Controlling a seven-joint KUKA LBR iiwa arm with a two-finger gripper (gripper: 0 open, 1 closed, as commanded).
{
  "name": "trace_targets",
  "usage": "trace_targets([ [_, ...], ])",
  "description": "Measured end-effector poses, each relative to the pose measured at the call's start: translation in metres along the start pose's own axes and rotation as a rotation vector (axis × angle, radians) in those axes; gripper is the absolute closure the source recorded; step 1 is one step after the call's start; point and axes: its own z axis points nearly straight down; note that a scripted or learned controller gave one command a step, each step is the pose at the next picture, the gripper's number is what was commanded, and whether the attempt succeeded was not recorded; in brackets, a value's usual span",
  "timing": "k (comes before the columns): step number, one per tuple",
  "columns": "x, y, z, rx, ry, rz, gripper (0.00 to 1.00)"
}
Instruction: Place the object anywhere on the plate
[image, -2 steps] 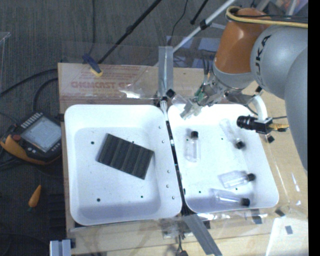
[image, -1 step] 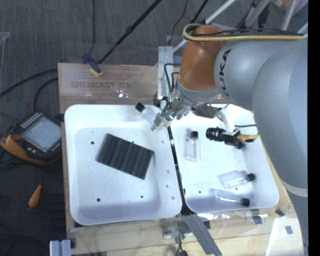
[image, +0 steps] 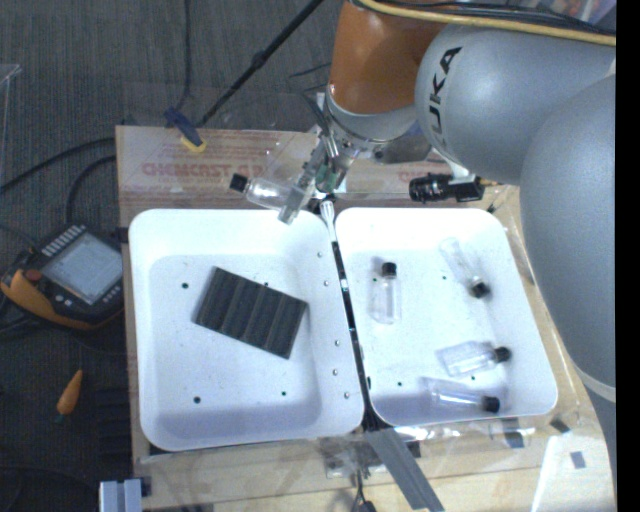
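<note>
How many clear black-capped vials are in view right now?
5. Four lie in the right bin: one near its left wall, one upper right, two lower right. One sits at the gripper above the left bin.

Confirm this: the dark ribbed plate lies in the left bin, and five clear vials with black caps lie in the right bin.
Not five. The camera view shows four clear vials in the right bin. A fifth vial is up at the gripper. The dark ribbed plate does lie in the left bin.
</note>
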Motion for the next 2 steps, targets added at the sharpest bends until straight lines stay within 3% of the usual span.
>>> trace_targets([
  [1,0.046,0.054,0.064,0.001,0.003,0.043,1.00],
  [2,0.152,0.068,0.002,0.001,0.003,-0.015,1.00],
])
